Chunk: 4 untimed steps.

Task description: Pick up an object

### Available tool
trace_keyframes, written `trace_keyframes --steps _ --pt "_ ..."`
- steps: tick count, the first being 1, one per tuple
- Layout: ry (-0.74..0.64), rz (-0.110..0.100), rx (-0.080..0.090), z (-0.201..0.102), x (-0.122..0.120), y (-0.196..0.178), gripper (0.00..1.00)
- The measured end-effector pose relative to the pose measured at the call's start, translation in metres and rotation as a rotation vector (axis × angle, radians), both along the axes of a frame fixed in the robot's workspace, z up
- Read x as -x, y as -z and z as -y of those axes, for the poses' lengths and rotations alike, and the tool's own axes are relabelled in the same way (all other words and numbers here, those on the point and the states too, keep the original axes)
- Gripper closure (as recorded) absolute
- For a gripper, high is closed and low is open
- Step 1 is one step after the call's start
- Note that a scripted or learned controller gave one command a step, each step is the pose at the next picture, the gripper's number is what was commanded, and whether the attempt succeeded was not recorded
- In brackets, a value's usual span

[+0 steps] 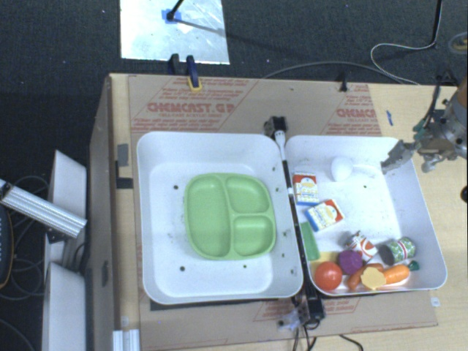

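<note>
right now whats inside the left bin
The left bin holds one green divided plate, lying flat with its three compartments bare. Around it the bin floor shows a few small dark dots. Whatever lies under the plate is covered and cannot be seen.

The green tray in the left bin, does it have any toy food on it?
No, the green tray lies bare in the left bin; the toy food is all in the right bin.

A brown cardboard-topped bench [241,101] filled mid-frame, and two shallow white plastic bins [157,218] [428,218] sat side by side on it.
</note>
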<state>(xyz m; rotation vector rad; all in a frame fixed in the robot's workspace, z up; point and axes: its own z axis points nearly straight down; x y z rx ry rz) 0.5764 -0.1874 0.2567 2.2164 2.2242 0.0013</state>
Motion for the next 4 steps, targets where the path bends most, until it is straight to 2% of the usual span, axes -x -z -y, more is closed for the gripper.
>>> trace_keyframes --steps 1,2,3,4 --pt "0.002 -0.003 -0.001 0.005 -0.019 0.125 0.00" --pt "-0.001 0.000 -0.002 -0.058 -0.082 0.173 0.00" --pt "0.001 0.004 0.003 0.021 -0.069 0.078 0.00" --pt "-0.001 -0.002 -0.002 -0.036 -0.065 0.173 0.00"
